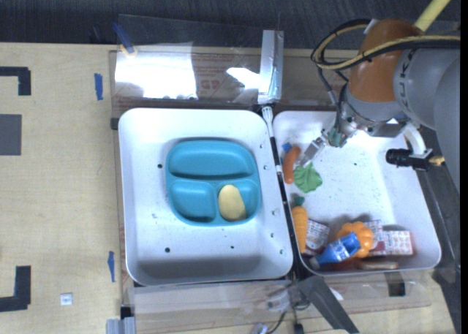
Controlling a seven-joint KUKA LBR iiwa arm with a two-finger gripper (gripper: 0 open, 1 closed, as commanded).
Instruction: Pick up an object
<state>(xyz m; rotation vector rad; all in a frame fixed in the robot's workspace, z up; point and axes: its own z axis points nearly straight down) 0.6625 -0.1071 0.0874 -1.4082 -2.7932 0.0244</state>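
My gripper [316, 149] hangs over the back left of the right bin [398, 197], its tip pointing down-left toward an orange carrot-like piece [291, 164] and a green leafy piece [308, 178] by the bin's left wall. Nothing shows between the fingers. A second orange piece [300, 221] lies lower along that wall. Near the front lie a red-and-white packet [316, 234], an orange and blue toy [345, 245] and a red patterned box [395, 242].
The left bin [139, 201] holds a blue divided tray [208, 179] with a yellow egg-shaped object [232, 202] in its lower right compartment. A clear panel [190, 69] stands behind the bins. Cables [344, 40] loop above the orange wrist band [376, 69].
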